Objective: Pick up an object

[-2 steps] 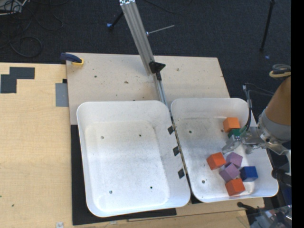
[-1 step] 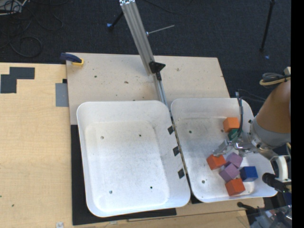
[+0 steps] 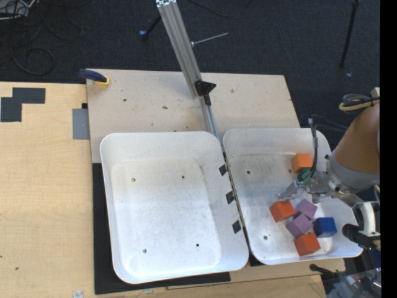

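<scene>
The right bin (image 3: 260, 160) holds several small blocks near its right side. An orange block (image 3: 302, 162) lies farthest back, with a small green object (image 3: 303, 176) just in front of it. Closer to the front are a red-orange block (image 3: 282, 210), two purple blocks (image 3: 306, 207) (image 3: 299, 224), a blue block (image 3: 324, 226) and another red-orange block (image 3: 306, 244). My gripper (image 3: 304, 193) hangs low over this cluster, just above the upper purple block and beside the green object. Its grey fingers (image 3: 288, 195) are spread open, with nothing between them.
The left bin (image 3: 161, 203) sits beside the right one, separated by a rim with black clips (image 3: 229, 196). A slanted metal rail (image 3: 183, 45) rises behind the bins. The arm's body (image 3: 360, 148) covers the right bin's right edge.
</scene>
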You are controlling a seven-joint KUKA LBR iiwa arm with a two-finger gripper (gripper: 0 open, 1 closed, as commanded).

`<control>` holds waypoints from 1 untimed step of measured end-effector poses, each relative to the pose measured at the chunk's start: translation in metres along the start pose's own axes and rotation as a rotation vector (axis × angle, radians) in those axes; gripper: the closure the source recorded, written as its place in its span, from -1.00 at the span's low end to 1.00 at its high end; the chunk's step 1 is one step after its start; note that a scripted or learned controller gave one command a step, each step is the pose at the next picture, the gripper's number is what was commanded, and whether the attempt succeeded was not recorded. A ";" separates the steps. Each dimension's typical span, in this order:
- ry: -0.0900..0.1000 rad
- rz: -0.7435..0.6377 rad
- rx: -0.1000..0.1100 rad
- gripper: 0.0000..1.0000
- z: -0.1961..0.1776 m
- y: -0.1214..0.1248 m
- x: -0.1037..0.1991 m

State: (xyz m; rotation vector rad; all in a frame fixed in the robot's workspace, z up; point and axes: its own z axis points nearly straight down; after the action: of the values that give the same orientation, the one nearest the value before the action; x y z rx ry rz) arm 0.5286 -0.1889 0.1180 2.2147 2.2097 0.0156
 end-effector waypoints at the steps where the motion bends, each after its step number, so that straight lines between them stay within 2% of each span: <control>1: 0.003 0.007 0.001 1.00 -0.009 0.000 0.000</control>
State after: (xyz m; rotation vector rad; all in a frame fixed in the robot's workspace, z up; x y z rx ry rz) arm 0.5282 -0.1891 0.1265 2.2238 2.2039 0.0181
